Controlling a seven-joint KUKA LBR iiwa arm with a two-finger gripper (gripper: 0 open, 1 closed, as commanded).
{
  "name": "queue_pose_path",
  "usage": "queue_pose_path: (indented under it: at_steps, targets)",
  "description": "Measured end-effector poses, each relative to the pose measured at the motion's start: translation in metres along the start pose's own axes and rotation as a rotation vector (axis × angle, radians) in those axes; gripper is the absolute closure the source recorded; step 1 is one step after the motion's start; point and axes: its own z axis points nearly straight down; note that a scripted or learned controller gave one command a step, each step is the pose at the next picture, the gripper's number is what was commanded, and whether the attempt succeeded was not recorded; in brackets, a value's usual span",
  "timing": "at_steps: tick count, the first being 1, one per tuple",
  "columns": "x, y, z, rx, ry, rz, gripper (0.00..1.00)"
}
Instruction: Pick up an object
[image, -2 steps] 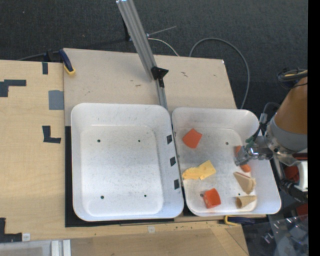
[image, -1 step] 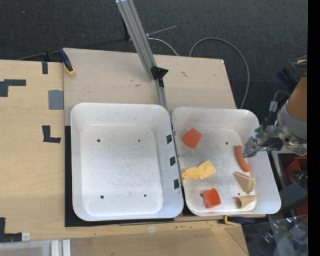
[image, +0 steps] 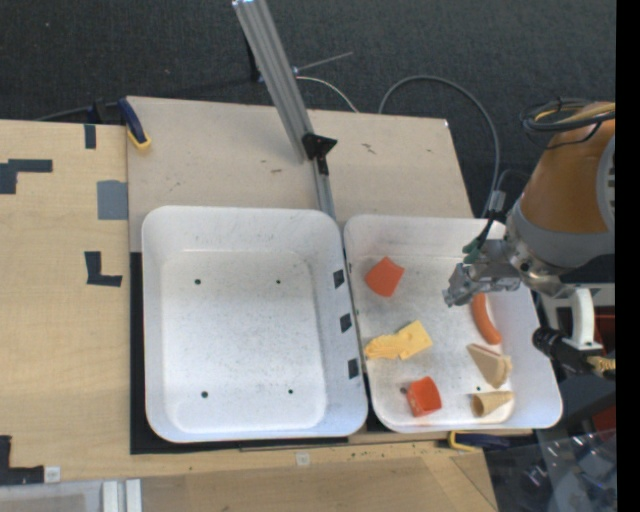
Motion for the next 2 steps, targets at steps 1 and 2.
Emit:
queue_pose_path:
  at_steps: [1, 2]
  targets:
    - [0.052, 0.015, 0.0, 0.0, 0.001, -0.001, 1.0]
    - [0.096, 0.04, 0.013, 0.0, -0.001, 0.0, 1.0]
